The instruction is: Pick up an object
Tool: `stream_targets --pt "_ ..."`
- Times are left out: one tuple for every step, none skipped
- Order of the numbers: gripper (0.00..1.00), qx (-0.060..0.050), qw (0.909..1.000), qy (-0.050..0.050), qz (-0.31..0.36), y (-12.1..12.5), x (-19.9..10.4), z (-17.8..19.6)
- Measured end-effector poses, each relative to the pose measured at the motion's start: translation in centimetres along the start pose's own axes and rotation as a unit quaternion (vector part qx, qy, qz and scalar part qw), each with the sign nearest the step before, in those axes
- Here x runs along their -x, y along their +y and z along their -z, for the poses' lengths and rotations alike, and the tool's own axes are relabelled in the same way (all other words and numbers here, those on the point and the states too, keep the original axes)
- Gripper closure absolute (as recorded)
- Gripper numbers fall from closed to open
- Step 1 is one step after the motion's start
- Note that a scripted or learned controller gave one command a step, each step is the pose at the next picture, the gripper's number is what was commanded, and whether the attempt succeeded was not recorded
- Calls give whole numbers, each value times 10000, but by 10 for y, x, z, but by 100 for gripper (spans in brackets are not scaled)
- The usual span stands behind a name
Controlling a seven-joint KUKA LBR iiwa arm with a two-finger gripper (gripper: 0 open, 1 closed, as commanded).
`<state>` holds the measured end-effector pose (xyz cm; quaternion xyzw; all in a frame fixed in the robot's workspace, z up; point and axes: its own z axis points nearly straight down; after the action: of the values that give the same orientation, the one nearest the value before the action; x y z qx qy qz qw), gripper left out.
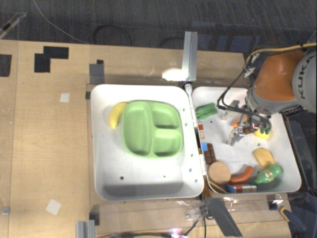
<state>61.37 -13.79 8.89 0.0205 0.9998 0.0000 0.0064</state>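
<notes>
now | gripper [239, 131] state unclear, mid right bin [287, 133] | bare floor leftward; toys [247, 175] along near edge

Left bin [106, 172]: white, smooth, looks like matt plastic, soft sheen along rim. Right bin [292, 152]: same white smooth finish. Green divided tray [148, 130]: plastic, smooth, satin. Banana [116, 114]: yellow, smooth, likely toy plastic. Bench [44, 148]: pale wood-look panel, matt. Divider post [189, 58]: bare metal, brushed, dull shine. Arm's orange band [278, 78]: smooth, semi-gloss. Round tan disc [219, 172]: matt, perhaps wood; view too coarse. Floor [148, 9]: dark carpet, rough weave.
</notes>
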Motion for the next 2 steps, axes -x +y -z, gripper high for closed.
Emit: stream_targets --pt "100 -11 10000 -81 27 0 5 16" --pt "0 -9 10000 -75 29 1 5 15"
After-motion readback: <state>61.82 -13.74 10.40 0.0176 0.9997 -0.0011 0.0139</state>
